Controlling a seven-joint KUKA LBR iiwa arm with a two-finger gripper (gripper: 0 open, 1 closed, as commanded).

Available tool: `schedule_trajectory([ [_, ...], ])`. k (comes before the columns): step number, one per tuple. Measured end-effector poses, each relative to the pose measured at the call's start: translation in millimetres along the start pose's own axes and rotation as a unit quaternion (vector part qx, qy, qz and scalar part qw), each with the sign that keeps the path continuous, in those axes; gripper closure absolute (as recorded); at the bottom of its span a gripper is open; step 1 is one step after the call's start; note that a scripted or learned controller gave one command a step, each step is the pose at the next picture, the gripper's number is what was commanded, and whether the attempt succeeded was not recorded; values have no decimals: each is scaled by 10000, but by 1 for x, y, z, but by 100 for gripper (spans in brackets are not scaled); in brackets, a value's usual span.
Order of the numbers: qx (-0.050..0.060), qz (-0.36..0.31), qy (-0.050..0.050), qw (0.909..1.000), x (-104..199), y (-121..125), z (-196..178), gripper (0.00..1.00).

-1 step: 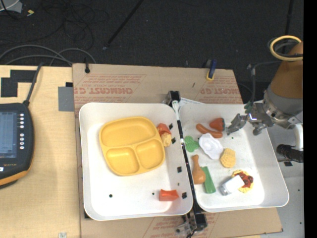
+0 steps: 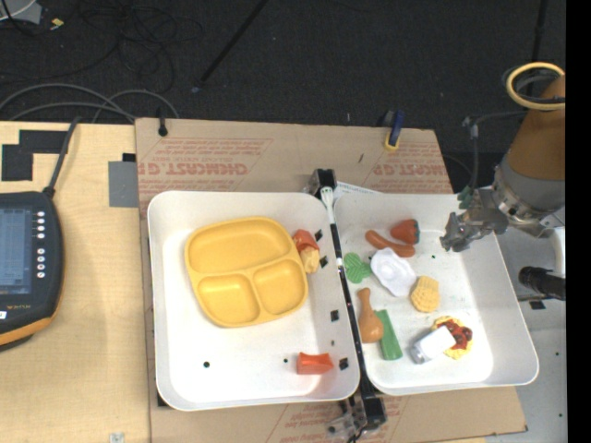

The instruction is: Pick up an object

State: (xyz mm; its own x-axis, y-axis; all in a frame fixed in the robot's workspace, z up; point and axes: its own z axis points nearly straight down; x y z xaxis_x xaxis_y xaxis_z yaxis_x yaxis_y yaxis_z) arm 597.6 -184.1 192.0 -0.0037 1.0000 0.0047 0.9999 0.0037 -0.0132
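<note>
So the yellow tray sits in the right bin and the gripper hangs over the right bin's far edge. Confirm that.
Not quite: the camera view shows the yellow tray in the left bin, not the right bin. The gripper does hang over the right bin's far edge.

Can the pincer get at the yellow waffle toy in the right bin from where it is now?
Probably yes. The pincer hangs over the right bin, and the yellow waffle toy has open top and bare floor toward it; only the white piece touches it.
</note>
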Motion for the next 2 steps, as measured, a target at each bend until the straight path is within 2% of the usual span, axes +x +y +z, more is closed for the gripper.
schedule_trajectory([
  [1,-21,-24,6,10000,94,-45,-25,100],
  [2,-33,-58,3,10000,221,-102,-78,100],
])
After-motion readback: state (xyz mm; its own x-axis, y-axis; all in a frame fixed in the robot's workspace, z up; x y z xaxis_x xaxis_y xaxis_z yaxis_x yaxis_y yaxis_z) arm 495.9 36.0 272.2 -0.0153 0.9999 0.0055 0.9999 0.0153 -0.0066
